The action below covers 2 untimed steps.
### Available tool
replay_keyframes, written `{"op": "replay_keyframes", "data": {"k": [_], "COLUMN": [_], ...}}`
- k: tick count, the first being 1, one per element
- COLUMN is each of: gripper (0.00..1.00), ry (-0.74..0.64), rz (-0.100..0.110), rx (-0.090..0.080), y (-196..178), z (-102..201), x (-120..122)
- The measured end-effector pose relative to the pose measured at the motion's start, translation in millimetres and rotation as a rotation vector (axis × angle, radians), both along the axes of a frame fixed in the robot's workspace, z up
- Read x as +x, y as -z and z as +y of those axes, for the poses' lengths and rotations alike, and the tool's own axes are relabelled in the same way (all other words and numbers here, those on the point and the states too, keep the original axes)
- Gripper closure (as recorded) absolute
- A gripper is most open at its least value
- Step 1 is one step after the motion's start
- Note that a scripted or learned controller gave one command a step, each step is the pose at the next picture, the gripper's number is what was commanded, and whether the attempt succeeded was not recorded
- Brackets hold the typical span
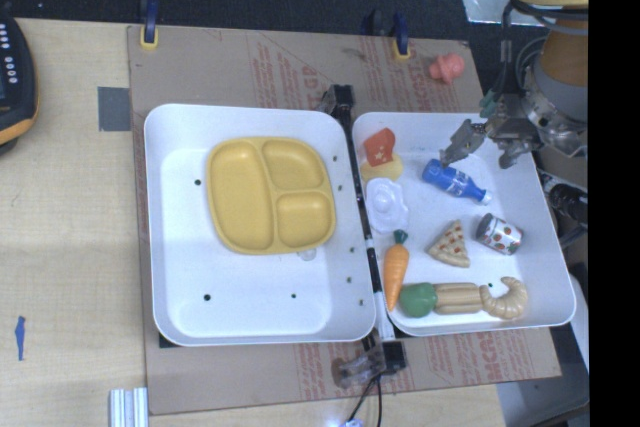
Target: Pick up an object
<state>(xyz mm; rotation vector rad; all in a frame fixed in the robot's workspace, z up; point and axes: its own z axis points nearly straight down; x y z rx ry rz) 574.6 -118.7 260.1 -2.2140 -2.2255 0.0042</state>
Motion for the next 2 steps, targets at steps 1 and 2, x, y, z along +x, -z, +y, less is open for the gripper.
{"op": "replay_keyframes", "data": {"k": [1, 2], "gripper": [0.00, 0.00], "ry": [0.006, -0.005], "rz": [0.014, -0.006], "rx": [0.001, -0.001], "y": [157, 168], "z": [-59, -23], "x": [-29, 42]}}
